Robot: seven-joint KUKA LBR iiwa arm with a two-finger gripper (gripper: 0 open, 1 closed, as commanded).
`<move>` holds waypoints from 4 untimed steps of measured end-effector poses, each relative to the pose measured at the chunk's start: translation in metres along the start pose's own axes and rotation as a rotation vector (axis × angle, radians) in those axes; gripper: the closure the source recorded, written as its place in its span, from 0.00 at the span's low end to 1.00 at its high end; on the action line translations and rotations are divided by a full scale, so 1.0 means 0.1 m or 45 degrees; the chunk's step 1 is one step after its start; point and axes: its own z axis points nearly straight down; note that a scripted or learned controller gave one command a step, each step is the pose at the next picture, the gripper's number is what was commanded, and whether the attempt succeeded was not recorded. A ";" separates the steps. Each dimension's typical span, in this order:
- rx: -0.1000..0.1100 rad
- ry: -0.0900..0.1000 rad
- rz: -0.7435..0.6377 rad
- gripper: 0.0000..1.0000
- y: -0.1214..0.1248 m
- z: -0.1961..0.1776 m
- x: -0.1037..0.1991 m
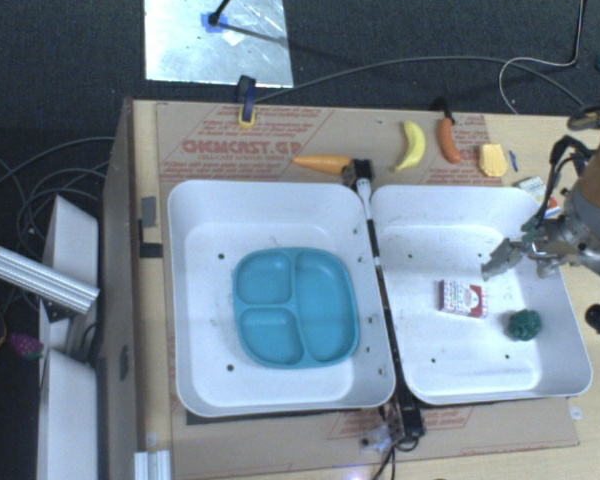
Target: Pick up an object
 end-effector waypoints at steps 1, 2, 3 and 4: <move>0.003 0.002 -0.002 0.00 0.26 0.56 0.31; 0.002 0.001 -0.002 0.00 0.22 0.78 0.45; -0.013 -0.009 0.003 0.00 0.20 1.16 0.54; -0.022 -0.007 0.001 1.00 0.23 1.04 0.55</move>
